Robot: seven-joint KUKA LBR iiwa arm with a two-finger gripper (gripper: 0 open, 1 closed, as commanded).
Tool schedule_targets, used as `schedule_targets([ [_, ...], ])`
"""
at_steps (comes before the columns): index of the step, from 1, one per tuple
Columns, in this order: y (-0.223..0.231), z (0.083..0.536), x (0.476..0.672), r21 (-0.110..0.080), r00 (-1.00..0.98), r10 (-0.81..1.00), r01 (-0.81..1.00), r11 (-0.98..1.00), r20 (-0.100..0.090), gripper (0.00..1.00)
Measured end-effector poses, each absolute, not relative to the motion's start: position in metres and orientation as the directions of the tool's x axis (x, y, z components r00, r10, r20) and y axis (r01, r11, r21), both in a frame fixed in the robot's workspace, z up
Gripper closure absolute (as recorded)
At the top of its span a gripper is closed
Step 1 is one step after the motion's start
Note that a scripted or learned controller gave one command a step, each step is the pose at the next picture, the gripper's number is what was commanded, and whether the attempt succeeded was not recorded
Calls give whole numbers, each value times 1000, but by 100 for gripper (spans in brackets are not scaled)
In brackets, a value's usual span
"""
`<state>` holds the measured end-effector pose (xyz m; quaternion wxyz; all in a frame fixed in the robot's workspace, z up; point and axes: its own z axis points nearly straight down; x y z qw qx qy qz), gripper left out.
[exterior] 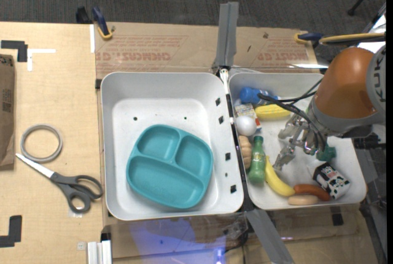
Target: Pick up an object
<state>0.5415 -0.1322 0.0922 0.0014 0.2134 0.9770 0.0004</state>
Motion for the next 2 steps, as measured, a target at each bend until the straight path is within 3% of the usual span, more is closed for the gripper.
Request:
schedule_targets([
  [1, -97, 92, 516, 0, -909, 416, 416, 909, -1, 0],
  [2, -97, 92, 612, 0, -951, 309, 309, 951, -2, 0],
])
